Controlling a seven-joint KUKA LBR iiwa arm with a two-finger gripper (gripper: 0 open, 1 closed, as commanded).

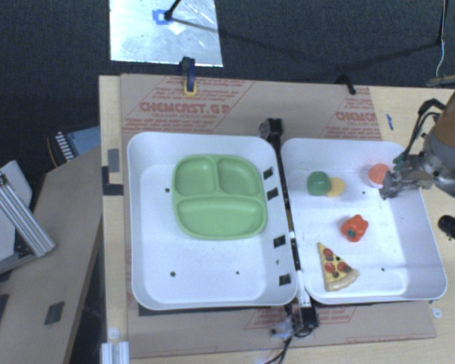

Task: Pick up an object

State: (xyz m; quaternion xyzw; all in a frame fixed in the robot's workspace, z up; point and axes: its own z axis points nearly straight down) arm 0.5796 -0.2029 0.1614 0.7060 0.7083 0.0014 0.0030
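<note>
Tool [388, 188] hovers in the right bin [421, 283] just beside the small orange toy [378, 174] — likely light, hard, slippery, best pinched across its middle — its spread I cannot tell.

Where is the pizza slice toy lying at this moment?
The pizza slice lies in the right bin, near its front left corner, just below the red pepper toy and apart from it.
</note>
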